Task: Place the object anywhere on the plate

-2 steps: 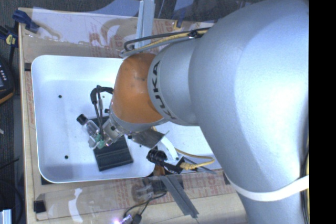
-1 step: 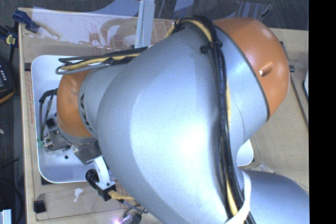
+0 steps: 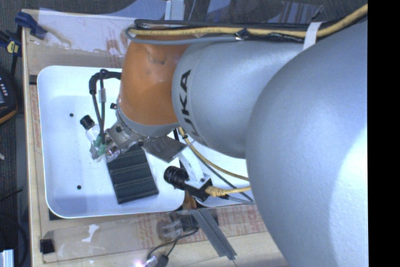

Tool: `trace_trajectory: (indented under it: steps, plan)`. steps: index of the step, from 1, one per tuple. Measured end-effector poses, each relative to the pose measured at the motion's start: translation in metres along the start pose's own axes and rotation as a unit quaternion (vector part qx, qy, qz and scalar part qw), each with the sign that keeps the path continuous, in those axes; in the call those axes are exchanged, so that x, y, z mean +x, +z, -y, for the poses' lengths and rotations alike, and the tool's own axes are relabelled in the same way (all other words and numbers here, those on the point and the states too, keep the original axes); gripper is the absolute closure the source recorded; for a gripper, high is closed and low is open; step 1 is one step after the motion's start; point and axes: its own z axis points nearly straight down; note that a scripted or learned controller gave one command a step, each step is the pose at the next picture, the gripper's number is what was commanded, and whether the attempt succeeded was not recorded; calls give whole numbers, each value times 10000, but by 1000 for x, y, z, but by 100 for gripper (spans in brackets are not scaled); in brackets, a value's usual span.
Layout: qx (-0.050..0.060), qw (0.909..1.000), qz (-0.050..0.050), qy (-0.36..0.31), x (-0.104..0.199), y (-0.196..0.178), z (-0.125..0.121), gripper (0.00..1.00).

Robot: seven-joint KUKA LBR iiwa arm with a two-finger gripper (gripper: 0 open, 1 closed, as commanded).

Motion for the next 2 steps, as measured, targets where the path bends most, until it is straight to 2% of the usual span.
trace_trajectory:
  steps: [1, 2]
  plan:
    - [29, 9984, -5, 557, -92, 47, 7, 100]
    - [36, 9825, -3, 1860, -26, 121, 17, 100]
